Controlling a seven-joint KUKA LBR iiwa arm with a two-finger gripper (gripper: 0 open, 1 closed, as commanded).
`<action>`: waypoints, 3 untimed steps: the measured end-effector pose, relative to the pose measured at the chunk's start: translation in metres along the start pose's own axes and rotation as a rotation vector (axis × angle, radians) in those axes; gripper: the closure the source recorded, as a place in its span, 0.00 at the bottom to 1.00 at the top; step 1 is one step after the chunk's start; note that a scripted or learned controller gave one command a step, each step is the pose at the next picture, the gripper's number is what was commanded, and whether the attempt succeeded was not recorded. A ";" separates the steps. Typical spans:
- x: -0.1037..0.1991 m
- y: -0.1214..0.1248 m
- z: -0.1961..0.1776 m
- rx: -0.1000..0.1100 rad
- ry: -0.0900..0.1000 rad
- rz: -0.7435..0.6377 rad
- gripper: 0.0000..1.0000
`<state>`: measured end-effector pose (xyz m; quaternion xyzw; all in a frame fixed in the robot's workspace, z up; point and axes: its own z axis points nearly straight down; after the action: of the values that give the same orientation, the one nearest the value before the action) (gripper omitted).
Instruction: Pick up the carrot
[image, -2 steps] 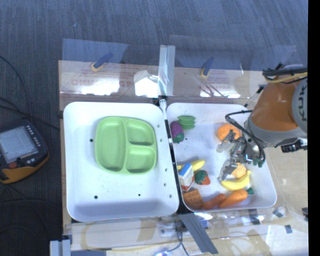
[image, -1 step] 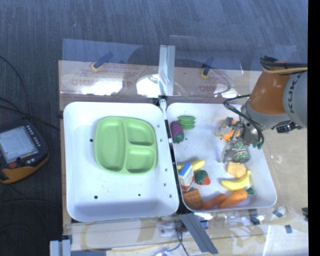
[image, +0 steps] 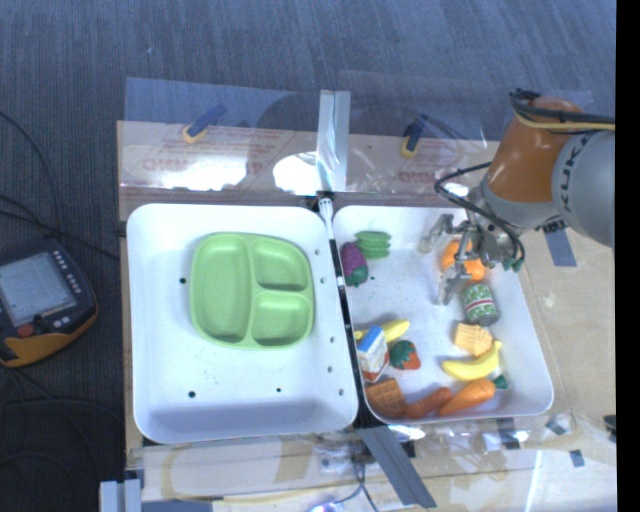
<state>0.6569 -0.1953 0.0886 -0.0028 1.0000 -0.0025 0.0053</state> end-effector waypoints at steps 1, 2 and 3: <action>-0.003 0.000 -0.014 0.005 -0.007 -0.001 1.00; -0.016 0.019 -0.088 -0.001 -0.002 -0.087 1.00; 0.006 -0.021 -0.007 -0.009 0.008 -0.602 1.00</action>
<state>0.6514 -0.2162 0.0953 -0.2992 0.9542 0.0006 0.0005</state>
